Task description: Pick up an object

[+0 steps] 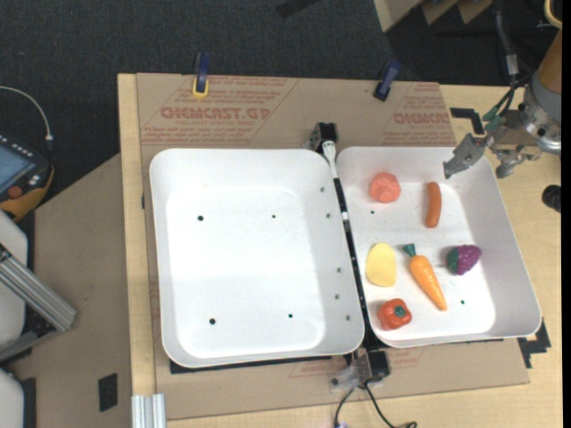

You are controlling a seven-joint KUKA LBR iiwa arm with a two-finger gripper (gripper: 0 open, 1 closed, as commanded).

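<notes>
overhead, fingers [482, 157] spread open above right bin's [508, 239] far corner, gripping nothing, sausage [433, 204] nearby

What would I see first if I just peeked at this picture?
The bright toy foods in the right bin: an orange carrot in the middle, a purple bunch of grapes beside it, a yellow piece and a red pepper nearer the front. Above that bin's far right corner hangs the gripper, with nothing between its fingers. The left bin is a big white shape beside it.
</notes>
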